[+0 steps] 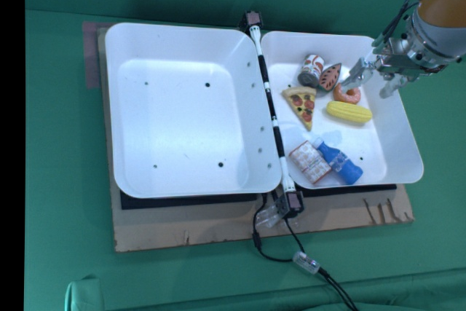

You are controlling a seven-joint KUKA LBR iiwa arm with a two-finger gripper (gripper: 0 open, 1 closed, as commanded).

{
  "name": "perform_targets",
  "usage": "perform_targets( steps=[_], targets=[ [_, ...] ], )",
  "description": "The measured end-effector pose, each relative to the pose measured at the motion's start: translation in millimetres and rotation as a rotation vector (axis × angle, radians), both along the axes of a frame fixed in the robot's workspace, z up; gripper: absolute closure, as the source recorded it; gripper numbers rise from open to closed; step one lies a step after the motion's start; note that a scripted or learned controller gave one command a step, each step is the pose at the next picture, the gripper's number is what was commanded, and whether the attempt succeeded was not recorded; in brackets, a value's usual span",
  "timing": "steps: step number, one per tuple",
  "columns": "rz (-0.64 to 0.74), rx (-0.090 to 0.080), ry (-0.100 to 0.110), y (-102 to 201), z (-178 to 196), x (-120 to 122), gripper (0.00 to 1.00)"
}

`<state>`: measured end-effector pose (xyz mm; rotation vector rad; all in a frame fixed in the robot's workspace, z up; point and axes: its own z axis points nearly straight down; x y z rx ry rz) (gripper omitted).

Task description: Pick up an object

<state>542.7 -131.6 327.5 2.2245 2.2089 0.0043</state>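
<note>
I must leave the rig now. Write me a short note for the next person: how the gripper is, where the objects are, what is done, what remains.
Gripper: open, holding nothing, over the upper right of the right bin, beside the donut.
Objects, all in the right bin: can, watermelon slice, donut, corn, pizza slice, blue bottle, red-and-white packet.
Done: nothing picked yet.
Left: close on one object, probably the donut or corn, and lift it.

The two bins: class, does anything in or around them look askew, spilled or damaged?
Nothing is spilled. The toy foods, among them the pizza slice, corn cob and blue bottle, lie loosely in the right bin. One oddity: the cardboard sheet under the bins has ragged, torn notches along its front edge.
</note>
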Motion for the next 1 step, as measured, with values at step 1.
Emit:
perform_targets(
  steps=[1],
  targets=[
    [-0.007,-0.006,-0.013,-2.6,15.8,1.5,1.00]
  ],
)
